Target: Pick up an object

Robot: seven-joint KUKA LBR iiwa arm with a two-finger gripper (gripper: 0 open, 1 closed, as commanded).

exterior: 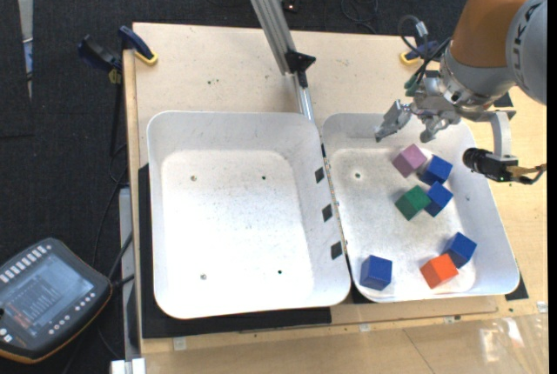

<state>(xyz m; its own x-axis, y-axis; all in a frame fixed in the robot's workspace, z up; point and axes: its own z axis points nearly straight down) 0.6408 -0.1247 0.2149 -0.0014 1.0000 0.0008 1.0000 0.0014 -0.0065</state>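
The right bin (361,190) holds several small cubes. A pink cube (409,160) lies near its back, with a blue cube (438,170) beside it, a green cube (412,203) in front and another blue cube (439,198) to the green one's right. Near the front lie a blue cube (376,271), an orange cube (439,270) and a blue cube (461,248). My gripper (407,128) hangs open above the bin's back edge, just behind the pink cube, with nothing between its fingers.
The left bin (231,207) sits beside the right one. A slanted metal pole (270,11) runs down to the bins' back junction. Clamps (139,46) sit at the bench's back corners. A teach pendant (43,298) lies at the lower left.
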